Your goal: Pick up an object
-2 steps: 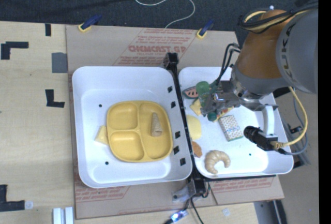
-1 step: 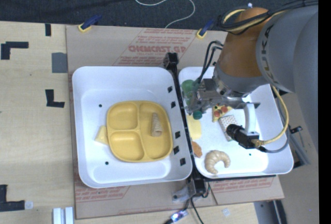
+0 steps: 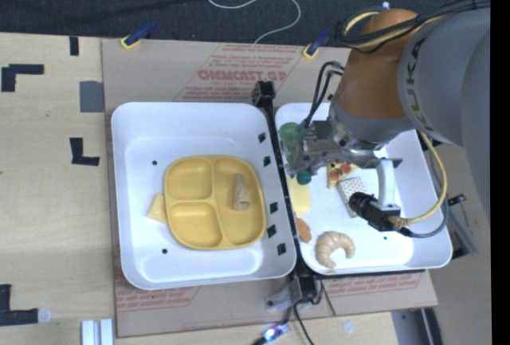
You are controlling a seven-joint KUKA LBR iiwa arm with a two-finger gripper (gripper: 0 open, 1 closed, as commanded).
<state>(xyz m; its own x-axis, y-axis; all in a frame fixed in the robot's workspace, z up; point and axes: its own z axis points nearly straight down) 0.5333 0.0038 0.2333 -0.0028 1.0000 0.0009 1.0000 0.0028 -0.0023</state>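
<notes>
Gripper (image 3: 307, 156) low over right white plastic bin (image 3: 426, 256), finger state not discernible. Pale croissant-shaped pastry (image 3: 334, 246) near bin's front edge. Yellow divided plate (image 3: 213, 202) in left bin.

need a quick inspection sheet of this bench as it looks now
surface: cardboard sheet under two white bins, left bin, right bin.
job's things: croissant, yellow slice, green piece in right bin.
clutter: yellow tray in left bin, a small roll in its right compartment.
grippers: gripper low over right bin's left side.
cables: white cable on dark floor; yellow hose on arm.
surroundings: blue clips at cardboard corners.
</notes>
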